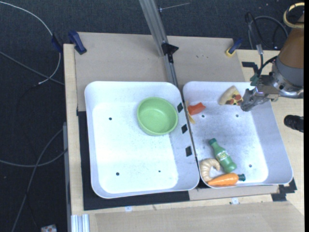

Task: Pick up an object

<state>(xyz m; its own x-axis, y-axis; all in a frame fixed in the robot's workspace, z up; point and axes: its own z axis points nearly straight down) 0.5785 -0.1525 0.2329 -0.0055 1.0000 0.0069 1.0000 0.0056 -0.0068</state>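
**Gripper low over the right bin, beside the pizza slice**

Camera view: A tan bench (120,62) is seen from above at a slant, set on dark blue carpet (29,105) across which thin cables are trailed. Blue clamps are fixed at the bench's far corners, and a grey metal bar (153,21) runs down from the top edge to the gap between the two bins. A black mat is visible under the bins' near edges.

The left bin (130,170) is a shallow white tray, lightly speckled, in which a green bowl (157,115) is seated upright near the far right corner.

In the right bin (258,144), an orange block (196,108) is laid by the left wall. A pizza slice (231,96) is placed at the far side. Along the near edge a green bottle (223,156) is laid on its side, with a croissant (209,166) just to its left and a carrot (225,180) in front, all three close together or touching.

The arm is brought in from the right, and the gripper (250,100) is positioned low, just right of the pizza slice. Whether the slice is touched cannot be told. Whether the gripper is open or closed cannot be told from this angle
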